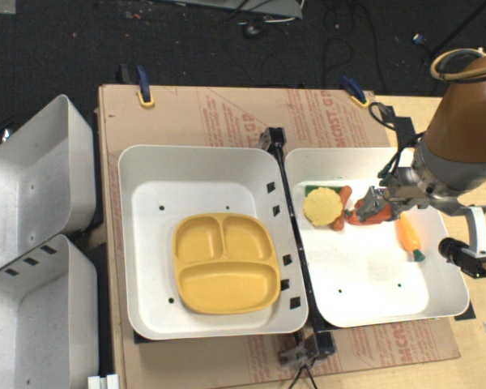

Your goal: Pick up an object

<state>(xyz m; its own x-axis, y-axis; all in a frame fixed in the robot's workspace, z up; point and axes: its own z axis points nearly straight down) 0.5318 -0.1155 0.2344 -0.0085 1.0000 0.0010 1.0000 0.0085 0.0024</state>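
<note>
In the right bin (373, 298) lie several toy foods. A yellow round piece (322, 207) rests at the bin's far left, with a green piece (312, 190) peeking out behind it. A small reddish sausage-like piece (341, 209) lies against its right side. A red piece (371, 212) sits just right of that, directly under my gripper (382, 200), which hangs low over it. An orange carrot (409, 237) with a green tip lies to the right of the gripper. How the gripper meets the red piece is hidden by the wrist.
The left bin (146, 217) holds a yellow divided plate (225, 263). A black divider (287, 217) runs between the bins. The arm's grey and orange body (462, 128) looms over the right bin's far right corner. White containers (32, 217) stand left of the bench.
</note>
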